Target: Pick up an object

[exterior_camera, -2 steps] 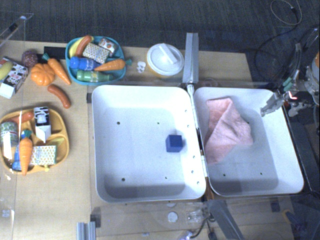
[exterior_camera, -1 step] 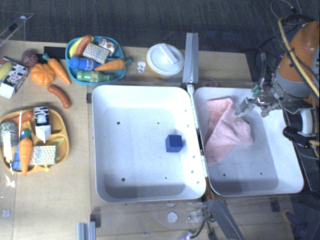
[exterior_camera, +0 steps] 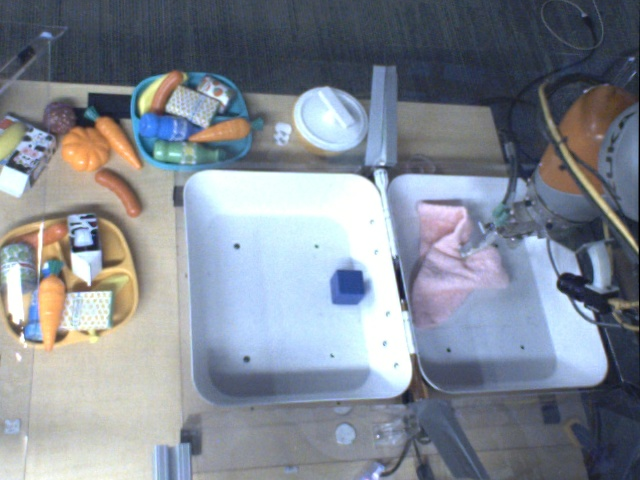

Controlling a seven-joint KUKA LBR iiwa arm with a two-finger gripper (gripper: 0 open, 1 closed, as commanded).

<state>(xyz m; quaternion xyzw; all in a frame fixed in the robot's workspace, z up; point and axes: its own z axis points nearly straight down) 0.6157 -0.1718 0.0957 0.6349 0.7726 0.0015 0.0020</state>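
Lying crumpled in the right bin (exterior_camera: 520, 363), a pink cloth (exterior_camera: 450, 268) is stretching its long axis from about one o'clock down to seven o'clock, with its upper end near the bin's top wall and its lower end trailing along the left wall. The fabric is looking soft and matte, and it is bunching into folds and a raised peak at its right-hand edge. The gripper (exterior_camera: 490, 233) is meeting that peak from three o'clock, its thin metal fingers pressing into the bunched cloth; whether they are closed on the fabric or merely touching it I cannot tell, since the tips are blurring into the folds. Behind the gripper, the grey arm (exterior_camera: 585, 183) with its orange band is reaching in from the right.

At nine o'clock from the cloth, a small blue cube (exterior_camera: 348, 286), hard-edged and matte, is sitting alone in the left bin (exterior_camera: 250, 368), well apart from the cloth. At eleven o'clock, beyond the bins, a round white lid (exterior_camera: 331, 118) is resting on the wooden bench (exterior_camera: 150, 298).
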